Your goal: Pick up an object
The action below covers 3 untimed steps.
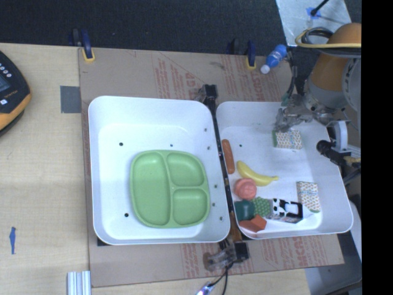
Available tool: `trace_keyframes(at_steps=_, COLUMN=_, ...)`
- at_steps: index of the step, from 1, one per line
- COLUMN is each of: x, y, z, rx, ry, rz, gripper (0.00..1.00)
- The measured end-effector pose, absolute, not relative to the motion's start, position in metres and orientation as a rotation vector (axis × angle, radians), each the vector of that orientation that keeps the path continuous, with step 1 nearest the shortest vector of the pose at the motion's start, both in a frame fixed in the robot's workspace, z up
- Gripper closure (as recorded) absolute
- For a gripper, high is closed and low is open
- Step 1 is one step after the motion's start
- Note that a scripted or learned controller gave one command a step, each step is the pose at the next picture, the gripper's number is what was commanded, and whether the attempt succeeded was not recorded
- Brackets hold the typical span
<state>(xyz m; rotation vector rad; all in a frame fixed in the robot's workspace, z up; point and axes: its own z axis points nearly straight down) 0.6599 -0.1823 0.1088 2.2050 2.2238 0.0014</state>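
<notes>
The claw [288, 123] sits low over the back of the right bin [334, 226], right at the top edge of a small patterned packet [288, 140] — it looks like it's touching it, but the metal bits blur together, so I can't tell how the claw is set or whether anything is gripped.

Going by size: the left bin [110, 134] holds a green divided plate [169, 188] lying flat, three compartments, plainly visible. The grey arm [334, 66] comes in from the right and is cut off at the frame edge, so only its lower part shows.

In the right bin, a yellow banana [256, 176] lies near the middle, with a thin orange-brown stick-shaped thing [228, 156] along the left wall. Below that there's a pink round thing [246, 189], a dark green block [244, 210] and a red piece [254, 224], all bunched up and overlapping — hard to tell apart. A black-and-white patterned item [287, 209] lies beside them, and a second patterned packet [309, 195] sits near the right wall.
</notes>
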Motion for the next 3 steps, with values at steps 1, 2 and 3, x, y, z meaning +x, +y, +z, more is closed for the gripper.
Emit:
trace_keyframes(at_steps=1, x=0.657, y=-0.157, z=0.199, rx=2.216, ry=2.226, rz=0.000, gripper=1.00)
trace_keyframes(at_steps=2, x=0.655, y=-0.086, z=0.233, rx=2.217, ry=2.227, rz=-0.001, gripper=1.00)
trace_keyframes(at_steps=3, x=0.656, y=-0.048, z=0.191, rx=2.217, ry=2.230, rz=-0.007, gripper=1.00)
